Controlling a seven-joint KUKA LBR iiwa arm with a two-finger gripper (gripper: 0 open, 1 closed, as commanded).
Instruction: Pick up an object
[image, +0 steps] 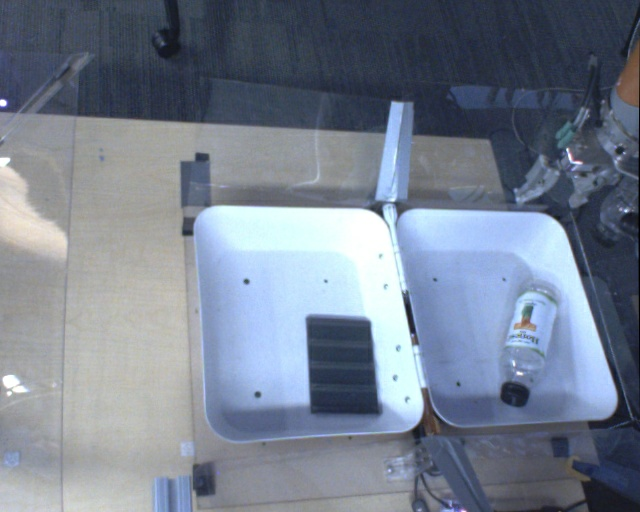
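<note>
Camera view: bottle (528, 343), label writing too small to read; claw (562, 172) state unclear.

Two shallow white bins, the left bin (215, 330) and the right bin (470, 250), sit touching side by side on the wooden surface (110, 300). A clear panel (300, 140) stands along the surface's far edge.

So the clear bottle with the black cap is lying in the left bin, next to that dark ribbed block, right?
Not quite. The camera view shows the clear bottle lying on its side in the right bin, black cap toward the near edge. The dark ribbed block lies by itself in the left bin, so the two are in separate bins.
</note>
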